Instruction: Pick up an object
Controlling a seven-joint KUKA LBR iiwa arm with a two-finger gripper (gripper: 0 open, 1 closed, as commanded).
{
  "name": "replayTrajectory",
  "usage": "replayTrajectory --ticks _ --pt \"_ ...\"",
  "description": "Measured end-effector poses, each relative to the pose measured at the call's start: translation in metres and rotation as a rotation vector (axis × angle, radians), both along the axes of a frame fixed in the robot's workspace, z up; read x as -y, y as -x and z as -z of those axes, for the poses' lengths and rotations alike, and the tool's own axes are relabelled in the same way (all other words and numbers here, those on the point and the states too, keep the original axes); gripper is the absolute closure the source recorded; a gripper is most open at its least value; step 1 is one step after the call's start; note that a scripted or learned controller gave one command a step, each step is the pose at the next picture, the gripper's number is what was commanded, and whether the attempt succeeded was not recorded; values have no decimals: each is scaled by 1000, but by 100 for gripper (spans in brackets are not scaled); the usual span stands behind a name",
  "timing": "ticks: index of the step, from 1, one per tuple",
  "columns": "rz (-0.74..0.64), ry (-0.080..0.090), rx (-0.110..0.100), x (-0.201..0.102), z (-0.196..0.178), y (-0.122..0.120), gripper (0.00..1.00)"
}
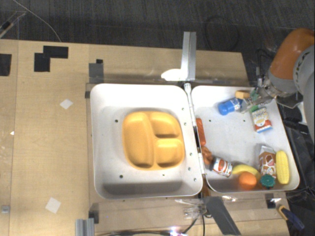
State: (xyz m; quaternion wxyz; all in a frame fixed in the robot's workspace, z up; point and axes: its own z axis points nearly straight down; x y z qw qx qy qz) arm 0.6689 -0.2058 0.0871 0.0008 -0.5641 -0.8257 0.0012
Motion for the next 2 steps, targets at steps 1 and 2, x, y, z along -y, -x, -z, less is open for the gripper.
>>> replayTrajectory --ticks 1,2 --pt "-2 -10 -14 -4 1 2 0" --pt "-243 -5 -16 1 1 3 0"
